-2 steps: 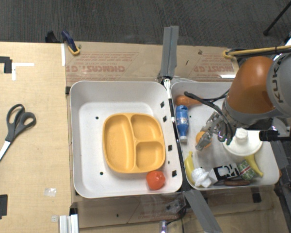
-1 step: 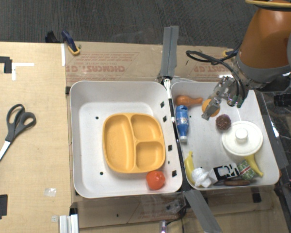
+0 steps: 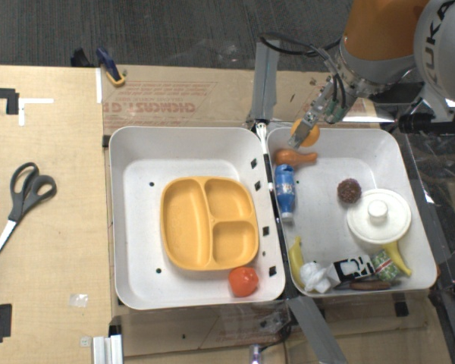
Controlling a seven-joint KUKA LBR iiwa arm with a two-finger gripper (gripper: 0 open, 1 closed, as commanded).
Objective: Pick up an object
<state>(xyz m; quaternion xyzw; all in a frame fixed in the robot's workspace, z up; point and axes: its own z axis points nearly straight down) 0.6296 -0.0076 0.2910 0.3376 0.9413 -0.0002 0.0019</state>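
My gripper [image 3: 306,132] hangs over the back left corner of the right bin [image 3: 409,173], reaching down from the grey and orange arm at the top right. A small orange object [image 3: 309,136] sits between its fingertips, lifted just above the bin floor, so the gripper is shut on it. Right below lies a brown drumstick-shaped toy [image 3: 295,156]. Further into the same bin are a blue bottle [image 3: 285,190], a dark brown ball [image 3: 349,191] and a white lidded bowl [image 3: 378,217].
The right bin's front holds a yellow banana [image 3: 295,258], crumpled white stuff [image 3: 315,277], a black-and-white item [image 3: 352,268] and a green can [image 3: 383,264]. The left bin [image 3: 129,203] holds a yellow divided plate [image 3: 210,222] and a red tomato [image 3: 244,281]. Scissors [image 3: 23,196] lie on the bench.
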